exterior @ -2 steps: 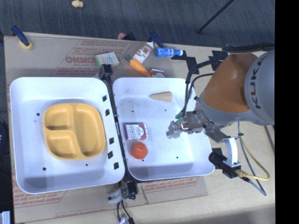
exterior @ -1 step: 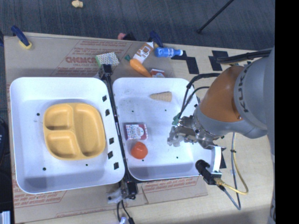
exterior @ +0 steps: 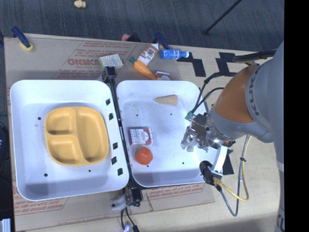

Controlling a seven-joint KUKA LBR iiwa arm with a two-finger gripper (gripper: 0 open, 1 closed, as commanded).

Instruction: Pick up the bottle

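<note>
Over the right bin [exterior: 159,88], near its right wall, hand [exterior: 193,138] pointing down; fingers too blurred to tell whether spread or pressed together, possibly nothing between them. In that bin: red ball [exterior: 143,155], red-and-white packet [exterior: 140,136], cone-shaped piece [exterior: 166,99]. In the left bin [exterior: 19,129]: yellow divided plate [exterior: 76,135]. Blue bottle [exterior: 173,54] lying outside, on the cardboard-covered counter [exterior: 72,57] behind the right bin, beside an orange carrot-like toy [exterior: 144,70].

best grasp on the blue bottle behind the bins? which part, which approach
The blue bottle lies on its side on the cardboard behind the right bin, long axis roughly left-right, cap probably right. Likely best: come straight down with the tool and close across the blue body mid-length, fingers front and back. The carrot lies close to its left.
</note>
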